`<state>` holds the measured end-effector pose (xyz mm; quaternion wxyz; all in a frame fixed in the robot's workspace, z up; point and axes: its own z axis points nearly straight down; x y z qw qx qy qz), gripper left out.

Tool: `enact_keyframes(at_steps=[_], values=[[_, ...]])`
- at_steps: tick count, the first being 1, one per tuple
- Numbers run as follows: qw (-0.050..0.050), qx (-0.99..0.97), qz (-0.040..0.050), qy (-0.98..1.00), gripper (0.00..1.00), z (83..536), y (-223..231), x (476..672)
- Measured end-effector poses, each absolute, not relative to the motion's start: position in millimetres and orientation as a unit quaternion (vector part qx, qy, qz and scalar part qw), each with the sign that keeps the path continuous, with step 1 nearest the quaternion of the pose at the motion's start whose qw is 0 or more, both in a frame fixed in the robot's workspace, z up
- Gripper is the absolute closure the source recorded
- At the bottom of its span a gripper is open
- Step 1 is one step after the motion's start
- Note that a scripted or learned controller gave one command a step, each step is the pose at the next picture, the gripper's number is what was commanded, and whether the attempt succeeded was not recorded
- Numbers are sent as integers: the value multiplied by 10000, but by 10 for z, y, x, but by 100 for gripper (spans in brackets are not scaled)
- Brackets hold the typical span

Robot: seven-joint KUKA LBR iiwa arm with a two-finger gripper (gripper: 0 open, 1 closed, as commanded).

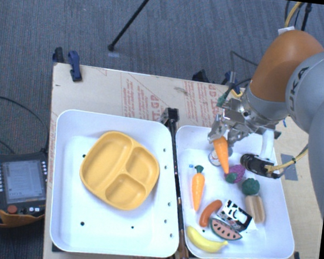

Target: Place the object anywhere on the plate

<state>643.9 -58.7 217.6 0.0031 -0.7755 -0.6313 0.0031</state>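
A yellow plate point(120, 169) with three compartments lies in the left bin point(68, 143). Over the back left of the right bin point(279, 230), my gripper point(225, 135) is shut on the top of an orange carrot point(222, 154). The carrot hangs down at a slant from between the fingers, to the right of the plate and across the divider from it. Under its lower end a small white piece point(214, 159) lies on the bin floor.
The right bin holds a second carrot with a green top point(197, 187), purple grapes point(236, 173), a green broccoli point(250, 186), a tan roll point(254, 208), a red-orange sausage point(210, 212), a watermelon slice point(226, 230), a banana point(206, 241) and a black-and-white item point(237, 213).
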Motion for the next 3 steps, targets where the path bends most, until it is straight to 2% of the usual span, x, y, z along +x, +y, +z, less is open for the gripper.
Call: enact_keyframes(at_steps=[1, 2, 3], values=[[31, -7447, 20, -6674, 100, 2290, 80, 6172], [44, -7218, 35, -6921, 100, 1952, 845, 6317], [27, -7225, 29, -6914, 0, 1969, 830, 6325]])
